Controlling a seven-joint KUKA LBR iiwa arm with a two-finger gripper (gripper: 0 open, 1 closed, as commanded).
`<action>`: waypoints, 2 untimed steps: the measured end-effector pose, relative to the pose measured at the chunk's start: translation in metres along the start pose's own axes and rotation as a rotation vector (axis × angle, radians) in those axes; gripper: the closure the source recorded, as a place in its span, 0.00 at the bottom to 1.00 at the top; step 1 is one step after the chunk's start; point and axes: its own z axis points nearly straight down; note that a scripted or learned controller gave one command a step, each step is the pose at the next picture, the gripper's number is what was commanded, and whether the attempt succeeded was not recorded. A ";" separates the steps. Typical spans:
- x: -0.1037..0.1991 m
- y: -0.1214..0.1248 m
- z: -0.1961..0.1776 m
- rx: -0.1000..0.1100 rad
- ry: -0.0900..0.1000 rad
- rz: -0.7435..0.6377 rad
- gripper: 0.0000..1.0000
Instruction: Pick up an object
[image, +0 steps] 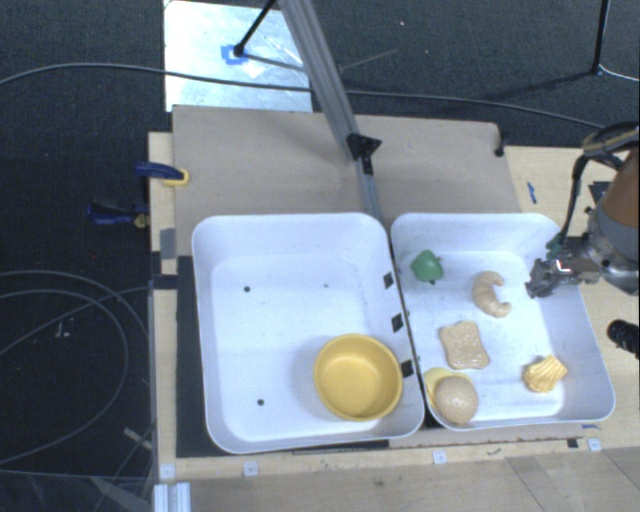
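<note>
1. Two shallow white bins sit side by side on the tabletop (330, 165), their inner walls touching down the middle.
2. Left bin (250, 300): holds one yellow bowl (358, 376), upright, near the bin's front right corner. A few small dark specks mark the bin's floor.
3. Right bin (590, 385): holds five things.
   - Green pepper-like piece (428, 265) near the back left corner.
   - Pale croissant-shaped piece (491, 294) toward the back, right of centre.
   - Tan slice like bread (464, 344) near the middle, lying flat.
   - Beige rounded lump (455, 399) in the front left corner, resting on or against something yellow at its left; I can't make out what that is.
   - Yellow ridged piece (545, 374) near the front right corner, well apart from the rest.
4. Tool (547, 275): over the right edge of the right bin, toward the back, just right of the croissant-shaped piece and apart from it. Too dark and small to judge whether it stands wide or narrow; nothing visible between its tips.
5. Blue and yellow clamps (150, 190) sit at the tabletop's left edge.
6. Writing: no legible labels or brands; dark tabs along the shared bin walls are too small to read.
</note>
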 end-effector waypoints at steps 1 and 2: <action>0.003 -0.001 -0.064 -0.003 -0.001 -0.001 1.00; 0.057 0.004 -0.050 0.003 0.003 -0.006 1.00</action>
